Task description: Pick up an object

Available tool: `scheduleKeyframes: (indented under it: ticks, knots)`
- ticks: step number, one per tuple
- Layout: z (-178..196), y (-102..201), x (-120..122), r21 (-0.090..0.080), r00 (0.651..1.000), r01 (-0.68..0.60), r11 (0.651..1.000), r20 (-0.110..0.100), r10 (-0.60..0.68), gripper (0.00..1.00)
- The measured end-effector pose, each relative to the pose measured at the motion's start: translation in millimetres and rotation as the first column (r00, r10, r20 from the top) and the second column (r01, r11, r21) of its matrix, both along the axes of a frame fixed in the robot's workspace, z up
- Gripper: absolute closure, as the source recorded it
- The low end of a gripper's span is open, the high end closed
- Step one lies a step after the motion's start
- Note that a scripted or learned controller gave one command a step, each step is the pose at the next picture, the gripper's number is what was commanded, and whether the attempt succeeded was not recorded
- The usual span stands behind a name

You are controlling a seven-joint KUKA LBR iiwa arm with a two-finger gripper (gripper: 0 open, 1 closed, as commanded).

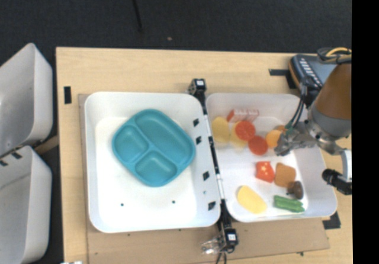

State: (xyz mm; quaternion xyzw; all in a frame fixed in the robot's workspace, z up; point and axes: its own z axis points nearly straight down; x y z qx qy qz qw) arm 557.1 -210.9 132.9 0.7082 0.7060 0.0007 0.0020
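Note:
The right bin holds several toy foods. Among them are a yellow piece, two red round pieces, an orange ball, a red pepper chunk, an orange-brown block, a dark brown lump, a green bean pod and a yellow lemon shape. My gripper hangs low over the bin's right middle, right beside the orange ball. The grey arm with its orange band reaches in from the right.
The left bin holds a teal divided plate. A black-clipped divider runs between the bins. A pale pink packet lies at the right bin's back. White blocks stand left of the bench.

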Motion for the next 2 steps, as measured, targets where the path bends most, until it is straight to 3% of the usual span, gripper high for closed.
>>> scheduleKeyframes:
  ticks: [2]
  knots:
    - [99, 6, 4, -0.001, 1.000, -0.006, 1.000, 0.004, 0.006, 1.00]
